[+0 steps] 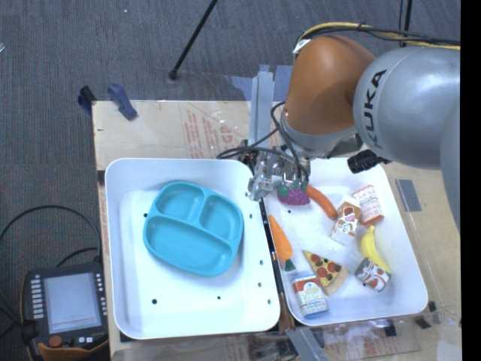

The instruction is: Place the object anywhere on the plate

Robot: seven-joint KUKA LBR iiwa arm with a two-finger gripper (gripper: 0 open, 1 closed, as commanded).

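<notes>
A blue divided plate (192, 229) lies in the left white bin (134, 292), with nothing on it. My gripper (279, 177) hangs over the near-left corner of the right bin (409, 280), close to the wall between the two bins. A purple bunch of grapes (294, 195) shows right under the gripper's lower edge, partly hidden by it. I cannot make out whether the grapes are held or lie on the bin floor.
The right bin also holds an orange carrot (280, 239), an orange sausage-like piece (322, 200), a pizza slice (328, 270), a banana (373, 248), small cartons (346, 222) and cans (371, 274). A pendant (66, 307) sits at the lower left.
</notes>
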